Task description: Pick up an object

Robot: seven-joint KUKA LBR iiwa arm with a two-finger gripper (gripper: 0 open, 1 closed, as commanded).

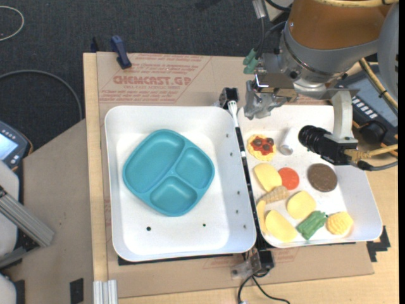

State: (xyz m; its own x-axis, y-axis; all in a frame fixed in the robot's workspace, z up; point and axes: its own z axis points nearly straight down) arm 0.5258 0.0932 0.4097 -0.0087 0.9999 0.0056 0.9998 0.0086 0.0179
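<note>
Your gripper [258,106] hangs over the right bin's [370,198] far corner, grip state unreadable; nearest below it, toward you, lies the pizza [261,146].

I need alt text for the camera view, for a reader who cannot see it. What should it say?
A grey and orange robot arm reaches in from the right, its gripper above the far edge of the right bin, which holds small toy foods. The left bin holds a teal divided plate.

Cardboard sheet [158,75]: red print, prob. "CHEMCAST GP".
</note>
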